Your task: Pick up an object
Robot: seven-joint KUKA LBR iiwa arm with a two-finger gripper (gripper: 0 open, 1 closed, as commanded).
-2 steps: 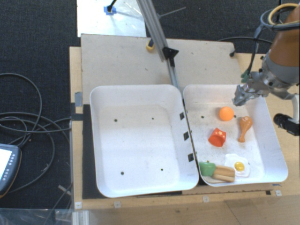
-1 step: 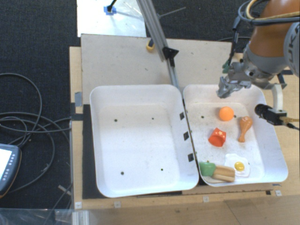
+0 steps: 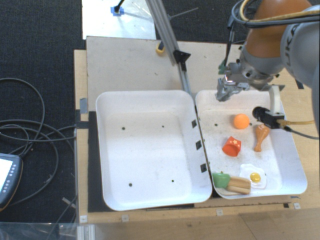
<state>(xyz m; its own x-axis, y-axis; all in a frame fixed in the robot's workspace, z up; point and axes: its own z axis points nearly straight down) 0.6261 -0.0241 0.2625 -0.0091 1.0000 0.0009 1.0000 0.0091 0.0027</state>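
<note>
A grey robot arm with an orange band reaches in from the right over a table holding two shallow white bins side by side. Its gripper (image 3: pixel 227 91) hangs above the far left corner of the right bin (image 3: pixel 287 156); it is too small and dark to tell whether it is parted or closed, though nothing appears caught in it. The task looks barely begun: every object lies in the right bin, none lifted. An orange ball (image 3: pixel 241 121) sits nearest the gripper, in the middle of the bin. Just beside it to the right lies a toy chicken drumstick (image 3: pixel 260 136), its long axis running nearly front to back, fat end away from the camera. A red block (image 3: pixel 232 146) rests nearer the front. At the front edge lie a fried egg (image 3: pixel 253 176), a green piece (image 3: pixel 220 178) and a tan bread stick (image 3: pixel 238 185) lying crosswise. The left bin (image 3: pixel 150 149) sits alongside.
</note>
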